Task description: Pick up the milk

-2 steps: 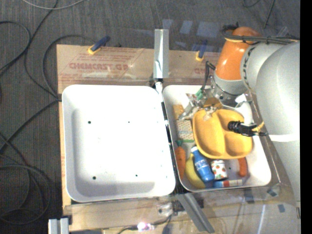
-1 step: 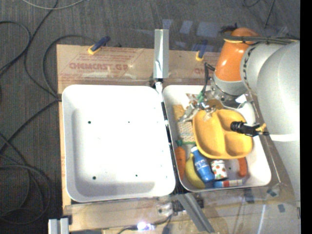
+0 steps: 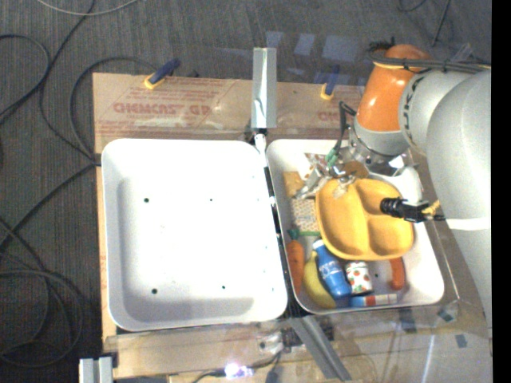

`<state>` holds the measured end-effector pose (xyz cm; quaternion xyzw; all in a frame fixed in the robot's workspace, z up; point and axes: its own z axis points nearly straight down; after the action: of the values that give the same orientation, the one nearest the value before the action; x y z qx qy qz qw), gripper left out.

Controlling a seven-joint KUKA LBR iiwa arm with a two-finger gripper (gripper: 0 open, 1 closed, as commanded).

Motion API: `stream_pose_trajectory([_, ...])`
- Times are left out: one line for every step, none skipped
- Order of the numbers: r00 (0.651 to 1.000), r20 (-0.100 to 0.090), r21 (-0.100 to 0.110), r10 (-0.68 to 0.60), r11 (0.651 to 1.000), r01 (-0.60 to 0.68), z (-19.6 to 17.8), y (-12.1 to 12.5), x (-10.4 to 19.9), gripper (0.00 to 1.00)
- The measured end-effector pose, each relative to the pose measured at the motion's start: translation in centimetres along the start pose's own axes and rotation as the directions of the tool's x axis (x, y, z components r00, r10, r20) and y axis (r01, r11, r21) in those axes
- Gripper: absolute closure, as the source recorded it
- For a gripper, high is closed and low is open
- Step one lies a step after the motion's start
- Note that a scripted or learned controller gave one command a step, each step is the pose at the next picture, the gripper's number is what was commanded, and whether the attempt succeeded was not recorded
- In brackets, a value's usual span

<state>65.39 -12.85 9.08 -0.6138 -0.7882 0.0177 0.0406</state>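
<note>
At the fingers (image 3: 345, 174), cannot tell how far open or whether shut on anything: seen from above, low over the far rim of a yellow bowl (image 3: 363, 218), with the wrist in the way.

Milk (image 3: 330, 273) down in the right bin (image 3: 431, 290), toward its near side, a blue carton with a pale top, tipped over among the clutter. Well apart from the fingers, with the yellow bowl between. Just to its left, a yellow banana (image 3: 314, 290) against the bin's near-left corner, and an orange carrot (image 3: 295, 260) along the left wall. Just to its right, a small white cup with red spots (image 3: 358, 278), and beyond that a red piece (image 3: 397, 274). In front of the cup, a flat red and blue packet (image 3: 375, 299) near the front wall. Above the milk, the bowl's near edge partly over it; cannot tell whether touching.

Farther back, a patterned box (image 3: 299, 206) beside the bowl's left edge, with a green scrap (image 3: 303, 232) below it.

Arm (image 3: 447, 142) in from the right, grey, orange band (image 3: 382, 98) above the wrist, bent over the bin's far half.

Left bin (image 3: 192, 230) alongside, touching or nearly touching the right one at the middle seam. Both on a brown board surface (image 3: 184, 106), with blue and yellow clamps (image 3: 161, 73) at its far edge.
</note>
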Motion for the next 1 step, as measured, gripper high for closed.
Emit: stream_pose_trajectory([0.992, 0.020, -0.057, 0.128, 0.990, -0.126, 0.40, -1.08, 1.64, 0.00])
